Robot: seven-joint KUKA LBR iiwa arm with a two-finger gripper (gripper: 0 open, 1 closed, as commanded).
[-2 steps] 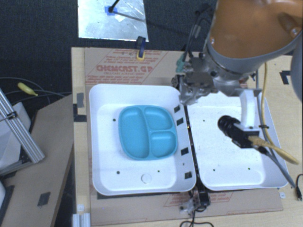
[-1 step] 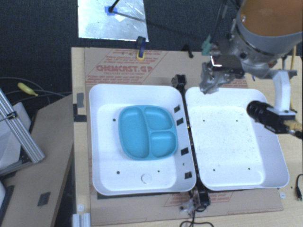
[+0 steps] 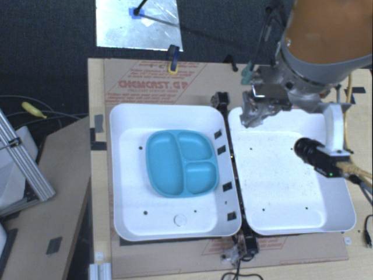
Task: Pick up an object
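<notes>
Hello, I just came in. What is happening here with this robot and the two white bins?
The grey arm reaches in from the right, and its gripper hangs over the far left corner of the right bin. Nothing shows between its fingers. A blue divided plate lies in the left bin, apart from the gripper. No object is picked up yet.

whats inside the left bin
A blue divided plate lies flat in the left bin, and a small white disc sits near its front. Whatever's under the plate is covered.

the brown board under the bins reads "chemcast gp" in red
</notes>
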